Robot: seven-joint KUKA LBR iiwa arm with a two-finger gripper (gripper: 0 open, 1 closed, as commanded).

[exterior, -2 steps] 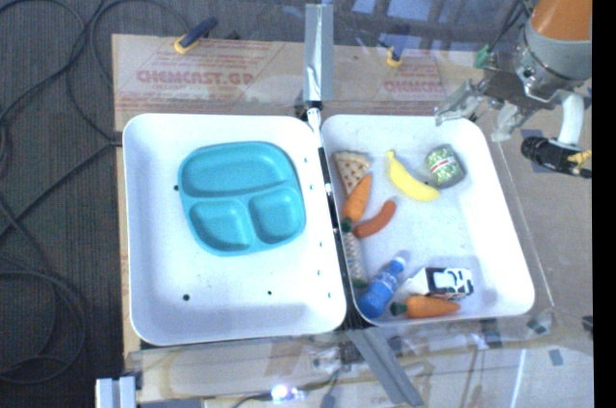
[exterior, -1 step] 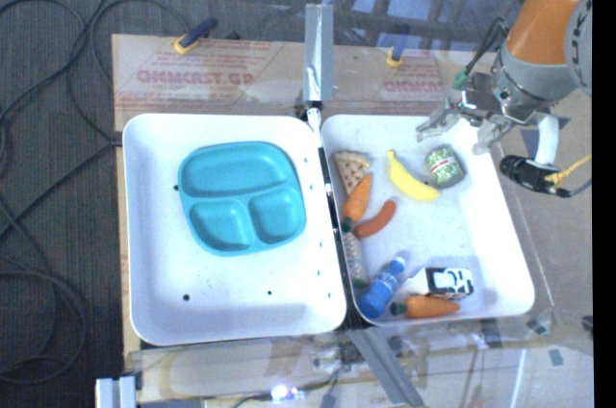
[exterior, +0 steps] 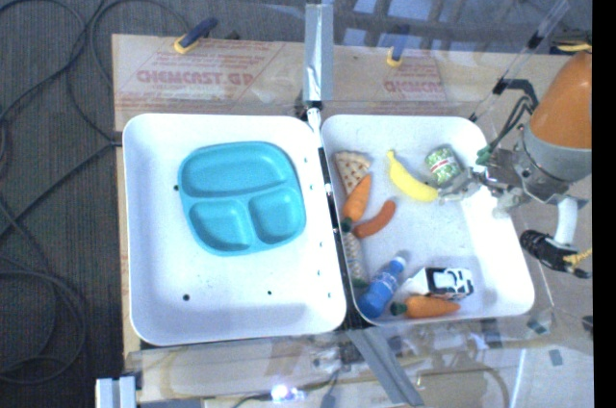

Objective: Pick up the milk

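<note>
The milk (exterior: 449, 281) is a small black-and-white carton lying near the front right corner of the right bin (exterior: 500, 247). An orange carrot (exterior: 431, 306) lies just in front of it and touches it. My gripper (exterior: 469, 182) hangs over the bin's right side, well behind the milk. It is beside the right end of a yellow banana (exterior: 411, 179) and just below a green can (exterior: 442, 164). Nothing of the milk is hidden.
The right bin also holds a waffle piece (exterior: 352, 168), a second carrot (exterior: 357, 197), a brown sausage (exterior: 375, 217) and a blue bottle (exterior: 383, 288) left of the milk. The left bin (exterior: 154, 281) holds a blue compartment tray (exterior: 243, 196).
</note>
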